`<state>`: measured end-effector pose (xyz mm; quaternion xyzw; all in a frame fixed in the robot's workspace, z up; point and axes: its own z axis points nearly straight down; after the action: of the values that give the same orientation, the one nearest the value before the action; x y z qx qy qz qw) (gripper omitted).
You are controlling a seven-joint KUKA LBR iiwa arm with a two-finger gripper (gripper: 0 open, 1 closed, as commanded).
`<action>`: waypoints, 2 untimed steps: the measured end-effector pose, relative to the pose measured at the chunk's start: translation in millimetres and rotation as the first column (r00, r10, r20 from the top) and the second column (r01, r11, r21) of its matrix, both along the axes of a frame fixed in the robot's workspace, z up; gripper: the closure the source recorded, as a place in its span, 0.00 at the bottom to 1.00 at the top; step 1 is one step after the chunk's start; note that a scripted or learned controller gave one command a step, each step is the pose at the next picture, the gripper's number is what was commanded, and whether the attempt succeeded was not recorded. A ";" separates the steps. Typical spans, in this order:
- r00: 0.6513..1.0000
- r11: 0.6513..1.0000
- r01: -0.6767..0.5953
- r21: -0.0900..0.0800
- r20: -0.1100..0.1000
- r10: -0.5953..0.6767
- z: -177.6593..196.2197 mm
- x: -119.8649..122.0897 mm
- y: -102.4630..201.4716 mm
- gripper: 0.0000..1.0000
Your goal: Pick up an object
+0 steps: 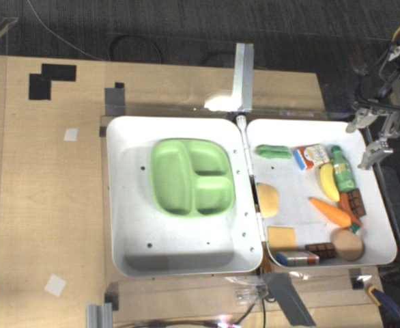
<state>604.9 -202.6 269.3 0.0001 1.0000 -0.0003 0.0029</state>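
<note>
**My pincer hangs at the right bin's far corner, holding nothing**

My pincer (370, 141) hangs over the upper right corner of the right bin (391, 248), its two fingers spread apart with nothing between them.

From the left: the left bin (128, 183) holds a green divided tray (190, 176). In the right bin, by the dividing wall, lie a green pod (273, 152), a pale bun (267, 199) and a yellow slab (282, 236). Below these sits a marker (293, 257). Further right are a small carton (310, 156), a banana (328, 182), a green bottle (342, 171), a carrot (331, 212), a chocolate bar (354, 201) and a tan ball (348, 244). The bottle lies nearest my pincer.
</note>
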 end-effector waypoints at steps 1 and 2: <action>0.994 0.995 0.104 0.004 -0.012 -0.104 -145.7 11.6 -0.9 0.00; 0.995 0.995 0.100 -0.006 0.030 -0.100 -169.8 -0.4 36.5 0.00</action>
<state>604.5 -166.1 99.5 0.0503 0.9986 -0.0042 0.0178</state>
